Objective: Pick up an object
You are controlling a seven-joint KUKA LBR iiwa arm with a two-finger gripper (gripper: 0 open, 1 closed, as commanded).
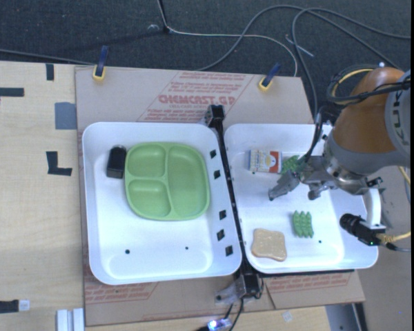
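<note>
- Two white bins sit side by side below me: the left bin and the right bin, with a black divider running between them.
- My gripper hangs over the right bin, near its middle, reaching in from the right under my grey wrist and orange band.
- My fingers are spread apart: one dark finger points down and left, the other sits to its right, and nothing lies between them.
- Just beside my left finger, toward the bin's far edge, lies a small carton with a white and red face.
- Next to the carton's right end, partly under my wrist, a green leafy piece shows; I cannot tell its full shape.
- Below my fingers, apart from them, a small green knobbly item rests on the bin floor.
- Nearer the front left corner of the right bin lies a tan slice of toast, close to the green knobbly item but not touching it.
- Over in the left bin, a green divided plate lies flat, with a small black block touching its left edge.
- Both bins rest on a cardboard sheet, held at its far edge by two clamps.
</note>
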